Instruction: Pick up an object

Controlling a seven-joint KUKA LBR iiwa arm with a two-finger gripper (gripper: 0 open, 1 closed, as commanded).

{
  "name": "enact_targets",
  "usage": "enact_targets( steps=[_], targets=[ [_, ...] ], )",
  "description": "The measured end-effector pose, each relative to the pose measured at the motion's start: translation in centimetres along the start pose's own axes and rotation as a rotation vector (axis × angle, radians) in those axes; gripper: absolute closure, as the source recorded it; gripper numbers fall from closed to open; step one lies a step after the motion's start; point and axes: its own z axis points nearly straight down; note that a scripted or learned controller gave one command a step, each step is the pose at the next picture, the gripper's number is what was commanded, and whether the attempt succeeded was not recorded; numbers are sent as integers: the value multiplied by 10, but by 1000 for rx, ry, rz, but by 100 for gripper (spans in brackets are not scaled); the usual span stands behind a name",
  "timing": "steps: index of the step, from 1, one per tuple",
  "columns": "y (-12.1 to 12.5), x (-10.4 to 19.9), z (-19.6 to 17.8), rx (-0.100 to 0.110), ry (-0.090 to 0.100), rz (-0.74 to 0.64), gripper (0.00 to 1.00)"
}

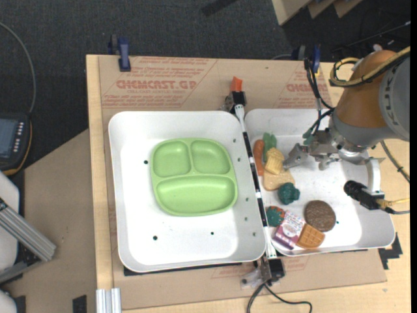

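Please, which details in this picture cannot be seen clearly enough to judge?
- Gripper, camera view: too small and blurred against the right bin to judge its state.
- Pink packet: its print is too small to read.
- Arm: cut off by the right edge.
- Device: cut off by the left edge.

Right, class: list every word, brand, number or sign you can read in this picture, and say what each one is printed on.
"CHEMCAST GP": red print on the brown board behind the left bin.
The same red print recurs on the board behind the right bin, cut off by cables; reads roughly "CHEMC".
Smaller red lines under both prints: too small to read.
Pink packet in the right bin: print too blurred to read.
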Motion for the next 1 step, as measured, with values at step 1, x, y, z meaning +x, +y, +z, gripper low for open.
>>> enact_targets(
  steps=[1],
  targets=[
    [-44, 39, 26, -20, -5, 1, 0]
  ],
)
